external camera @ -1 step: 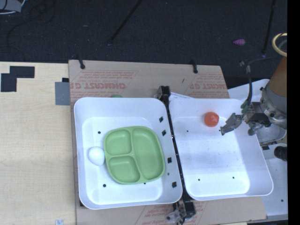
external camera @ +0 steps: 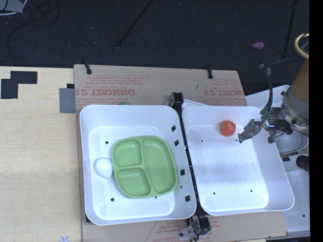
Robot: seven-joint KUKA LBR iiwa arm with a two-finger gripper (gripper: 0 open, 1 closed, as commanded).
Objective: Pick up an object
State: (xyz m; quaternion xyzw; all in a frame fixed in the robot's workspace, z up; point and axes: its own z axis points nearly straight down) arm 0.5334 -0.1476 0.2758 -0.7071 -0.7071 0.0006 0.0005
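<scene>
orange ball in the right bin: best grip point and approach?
Probably from straight above, fingers closing across the widest part of the orange ball. It is round and sits apart from the right bin's walls, with the tool just to its right.

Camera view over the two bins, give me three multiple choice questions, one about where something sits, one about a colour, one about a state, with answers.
1. Where is the green tray?
A. left bin
B. right bin
C. on the bench

2. What colour is the ball in the right bin?
A. blue
B. orange-red
C. yellow

3. How does the ball stand to the gripper?
A. between its fingers
B. lying apart from it
C. lifted above the bin

Answers:
1 A, it lies in the left bin beside a white egg.
2 B, it looks orange-red.
3 B, white floor shows between them.
</scene>
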